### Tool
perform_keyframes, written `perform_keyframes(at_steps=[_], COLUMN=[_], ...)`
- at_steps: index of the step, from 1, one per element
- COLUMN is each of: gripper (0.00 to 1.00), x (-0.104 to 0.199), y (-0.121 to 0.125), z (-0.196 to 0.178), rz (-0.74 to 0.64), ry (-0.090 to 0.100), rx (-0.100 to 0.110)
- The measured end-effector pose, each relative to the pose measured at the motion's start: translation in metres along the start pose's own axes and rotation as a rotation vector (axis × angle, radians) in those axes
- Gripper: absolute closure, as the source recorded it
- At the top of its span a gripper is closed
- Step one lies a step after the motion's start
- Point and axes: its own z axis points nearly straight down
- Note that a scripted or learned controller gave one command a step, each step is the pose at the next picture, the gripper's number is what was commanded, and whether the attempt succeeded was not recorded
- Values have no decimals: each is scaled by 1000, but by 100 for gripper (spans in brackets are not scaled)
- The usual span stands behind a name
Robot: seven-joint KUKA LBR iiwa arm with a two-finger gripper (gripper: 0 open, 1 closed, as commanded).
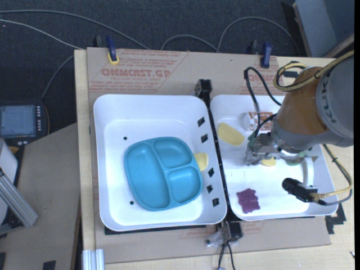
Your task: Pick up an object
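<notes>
Red print on the board of my surface (pixel 140 66) reads "CHEMCAST G.P". My tool (pixel 257 155) hangs low in the right bin (pixel 270 207), just beside a small yellow piece (pixel 269 162); I cannot tell how it stands. A pale yellow object (pixel 229 134) and purple object (pixel 248 199) lie nearby.

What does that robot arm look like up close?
The arm is thick and rounded, grey with a broad orange band above the wrist. Black and yellow cables loop along it. Its gripper is a small grey metal piece.
</notes>
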Motion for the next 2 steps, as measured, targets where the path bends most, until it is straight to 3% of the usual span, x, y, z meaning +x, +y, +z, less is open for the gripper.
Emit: perform_keyframes(at_steps=[2], gripper=[100], x=[4], y=[9], z=[-123], rz=[-3], ry=[-3], rx=[-8])
